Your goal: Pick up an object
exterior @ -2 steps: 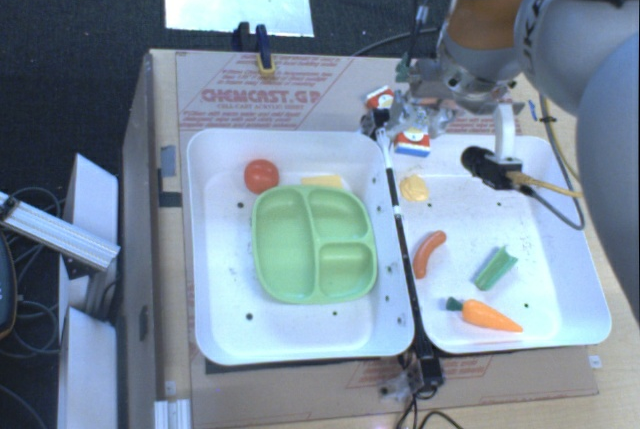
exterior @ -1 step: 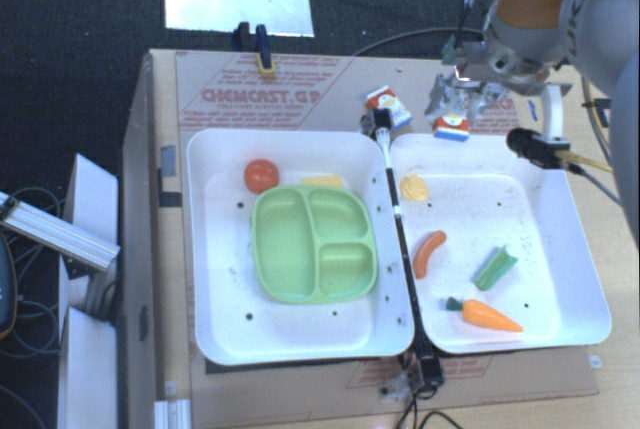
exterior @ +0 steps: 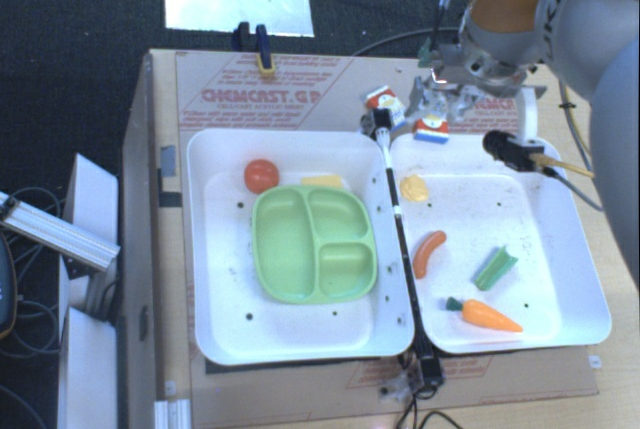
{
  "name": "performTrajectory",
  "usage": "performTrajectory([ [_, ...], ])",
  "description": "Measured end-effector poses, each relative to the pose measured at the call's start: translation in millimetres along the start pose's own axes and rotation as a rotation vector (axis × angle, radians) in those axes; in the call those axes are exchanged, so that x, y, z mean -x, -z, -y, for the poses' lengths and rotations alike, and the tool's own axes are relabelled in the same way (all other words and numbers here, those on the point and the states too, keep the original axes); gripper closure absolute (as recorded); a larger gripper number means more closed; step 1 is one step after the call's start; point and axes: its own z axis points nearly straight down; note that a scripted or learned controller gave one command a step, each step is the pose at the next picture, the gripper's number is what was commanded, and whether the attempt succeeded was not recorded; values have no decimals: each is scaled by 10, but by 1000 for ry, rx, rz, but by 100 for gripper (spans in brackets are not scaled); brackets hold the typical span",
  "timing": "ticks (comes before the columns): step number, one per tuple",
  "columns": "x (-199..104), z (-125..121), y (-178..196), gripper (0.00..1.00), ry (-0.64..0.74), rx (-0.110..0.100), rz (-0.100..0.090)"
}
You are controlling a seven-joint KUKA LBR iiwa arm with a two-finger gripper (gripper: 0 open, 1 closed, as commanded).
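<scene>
Cardboard covered the table (exterior: 250, 87) beneath two white bins. The hand (exterior: 447, 105) hovered over the right bin's (exterior: 575, 247) far rim; whether it was apart or together, I could not tell. A carrot (exterior: 484, 315), sausage (exterior: 428, 252) and green piece (exterior: 495, 267) lay in that bin, so picking seemed not yet begun.
</scene>
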Motion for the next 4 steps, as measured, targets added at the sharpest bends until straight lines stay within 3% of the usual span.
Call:
performTrajectory([
  [1,-208,3,10,100,0,0,0],
  [2,47,1,29,100,-3,0,1],
  [3,-173,0,22,100,0,0,0],
  [4,359,408,168,100,-2,0,1],
])
